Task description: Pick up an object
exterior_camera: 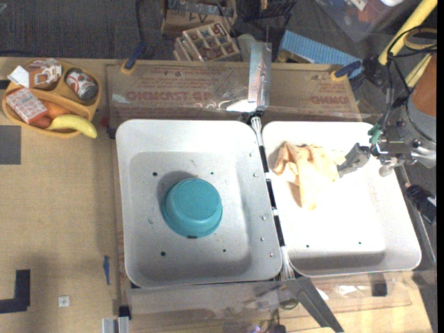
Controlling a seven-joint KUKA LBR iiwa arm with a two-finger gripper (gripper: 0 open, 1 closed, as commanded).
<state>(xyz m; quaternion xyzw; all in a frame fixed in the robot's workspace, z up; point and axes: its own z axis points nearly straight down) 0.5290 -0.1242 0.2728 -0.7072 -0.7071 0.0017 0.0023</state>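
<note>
Cloth (303, 171), peach/tan, is lying crumpled in the right bin (388, 255), upper-left part of its floor, close to the divider between the two bins. One lobe is bunching up near the top wall, another is trailing down toward the bin's middle.

Gripper (352, 159) is reaching in from the right, sitting over the right bin's upper area, tip just beside the cloth's right edge. Tip is looking like it is touching or nearly touching the fabric; can't tell which. Fingers (347, 165): too small and blurred here, can't tell whether they're spread or pressed together, and no fabric is showing between them. Grey wrist body (399, 148) is hanging over the bin's right rim, cables running up behind it.

Left bin (139, 151) is holding a teal bowl (193, 207), upside down, sitting roughly centre of the floor, well apart from the cloth and the gripper.

Table (48, 220) is carrying an orange tray (14, 109) at far left, well apart from both bins, with a banana (73, 124) on its lower edge plus a couple of small packaged items and a can. Cardboard sheet (180, 92) is lying flat behind both bins. Clutter and cables are sitting on the dark floor beyond it.
</note>
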